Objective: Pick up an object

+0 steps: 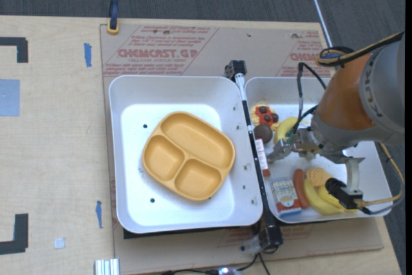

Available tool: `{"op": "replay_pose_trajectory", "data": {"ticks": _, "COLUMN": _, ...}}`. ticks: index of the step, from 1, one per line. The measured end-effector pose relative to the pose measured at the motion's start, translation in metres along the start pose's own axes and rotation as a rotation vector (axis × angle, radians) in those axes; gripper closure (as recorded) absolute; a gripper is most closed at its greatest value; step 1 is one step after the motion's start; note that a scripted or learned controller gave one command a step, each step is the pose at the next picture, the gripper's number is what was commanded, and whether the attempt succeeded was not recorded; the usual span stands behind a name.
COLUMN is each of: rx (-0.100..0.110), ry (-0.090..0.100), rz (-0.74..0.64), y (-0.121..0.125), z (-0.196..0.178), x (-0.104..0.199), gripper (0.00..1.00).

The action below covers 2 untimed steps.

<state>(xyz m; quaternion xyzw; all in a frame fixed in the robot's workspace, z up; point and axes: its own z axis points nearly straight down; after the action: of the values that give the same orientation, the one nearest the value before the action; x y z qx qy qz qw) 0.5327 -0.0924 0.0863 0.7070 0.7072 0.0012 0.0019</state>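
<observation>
- Pale plywood bench (51, 158) carries a brown board (193, 48) printed with red lettering, and on that board sit my two white bins side by side; dark carpet lies beyond the far edge.
- Nearest, in the right bin (380, 203), lie a small carton with a red base (284, 195), a red sausage-shaped piece (299, 180), a yellow banana (322, 199) and a bumpy yellow piece (316, 175); a black fitting on my arm overlaps the banana's right end.
- My claw (283, 150) is low over the right bin, near its left wall, metal parts pointing left. My own wrist and cables hide much of it, and I cannot tell whether it is spread or closed, nor whether it touches anything.
- Just beyond it sit a brown rounded object (262, 133), a second yellow banana-like piece (285, 128) partly hidden by my wrist, and a red-and-orange item (264, 115) too small to name.
- My grey arm with its orange band (344, 96) covers the right bin's far right part.
- Left bin (129, 106) holds one orange three-compartment plate (188, 155), lying flat.
- Past the bins, an orange clamp (113, 16) grips the board's far left corner.
</observation>
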Motion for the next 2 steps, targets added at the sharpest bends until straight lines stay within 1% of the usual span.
{"op": "replay_pose_trajectory", "data": {"ticks": 1, "rx": 0.003, "ry": 0.001, "rz": 0.000, "y": 0.017, "z": 0.000, "x": -0.002, "gripper": 0.00}}
{"op": "replay_pose_trajectory", "data": {"ticks": 2, "rx": 0.000, "ry": 0.000, "rz": 0.000, "y": 0.006, "z": 0.000, "x": 0.000, "gripper": 0.00}}
